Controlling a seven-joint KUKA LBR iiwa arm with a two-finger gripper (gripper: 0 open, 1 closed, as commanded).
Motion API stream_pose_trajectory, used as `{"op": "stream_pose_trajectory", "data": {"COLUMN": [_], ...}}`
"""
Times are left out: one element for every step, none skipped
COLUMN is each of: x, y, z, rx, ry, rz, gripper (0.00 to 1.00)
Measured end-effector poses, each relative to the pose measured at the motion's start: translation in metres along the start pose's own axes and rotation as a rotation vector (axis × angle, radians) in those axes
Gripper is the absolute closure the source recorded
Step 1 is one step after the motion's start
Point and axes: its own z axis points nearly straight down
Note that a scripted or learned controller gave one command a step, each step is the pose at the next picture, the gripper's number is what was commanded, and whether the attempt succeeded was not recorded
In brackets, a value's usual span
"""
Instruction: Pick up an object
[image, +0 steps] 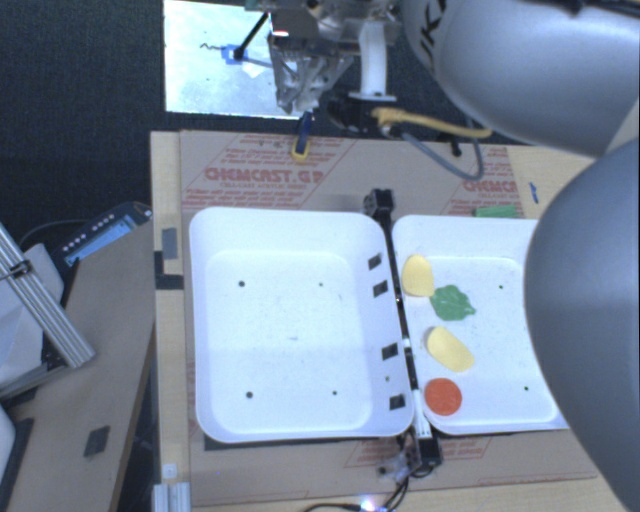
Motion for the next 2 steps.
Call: {"op": "stream_pose_trajectory", "data": {"x": [0.000, 0.000], "y": [-0.029, -0.047], "z": [-0.026, -0.060], "rx": [0.001, 0.001], "ry": [0.001, 0.001], "rz": [-0.001, 0.000], "gripper": [1.00, 1.00]}}
